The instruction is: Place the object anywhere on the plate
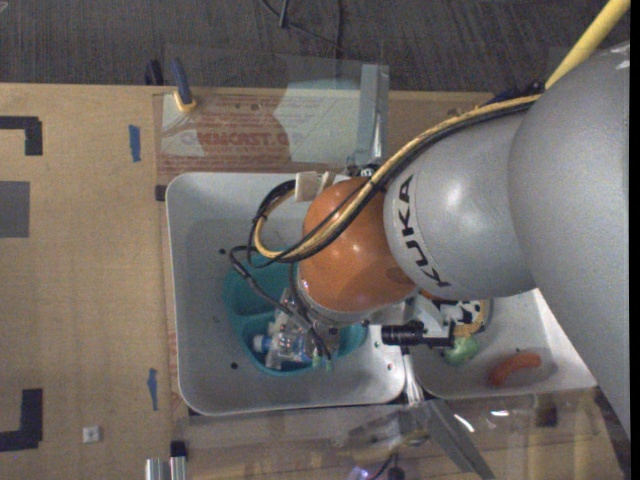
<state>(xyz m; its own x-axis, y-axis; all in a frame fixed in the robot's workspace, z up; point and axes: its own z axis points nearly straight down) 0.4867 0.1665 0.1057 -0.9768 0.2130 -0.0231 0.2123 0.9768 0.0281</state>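
Note:
A teal plate (243,303) lies in the left white bin (200,268), largely covered by the arm. My gripper (288,346) hangs straight over the plate's near part, low above it. The orange wrist band (345,253) and the grey arm hide most of the gripper from above. Something pale and bluish (268,345) shows at the gripper's tip against the plate; I cannot make out what it is or whether it is held.
The right bin (560,353) holds an orange-red object (515,368), a green object (462,349) and a black, white and yellow item (468,314). A clear plastic sheet (300,118) stands behind the left bin. The wooden bench (80,268) stretches to the left.

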